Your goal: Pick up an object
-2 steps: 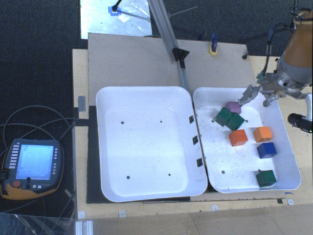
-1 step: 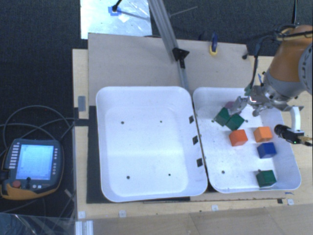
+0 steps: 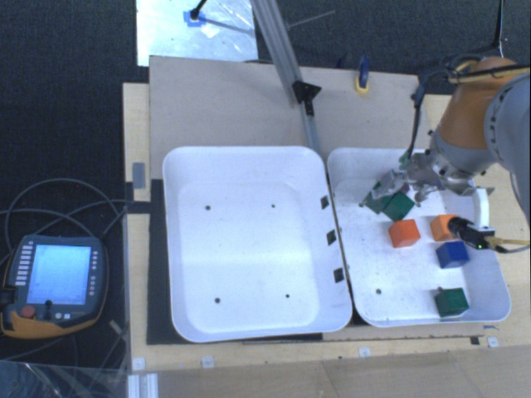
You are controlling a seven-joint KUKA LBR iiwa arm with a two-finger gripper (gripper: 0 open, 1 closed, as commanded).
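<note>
Gripper (image 3: 392, 194) sits in the right bin (image 3: 498, 305), fingers apparently closed around the dark green block (image 3: 398, 205). Lift not yet confirmed; block appears near bin floor.

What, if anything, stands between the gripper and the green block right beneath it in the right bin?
Nothing visible does. The gripper sits directly over the green block in the right bin; the orange block lies apart, nearer the camera.
</note>
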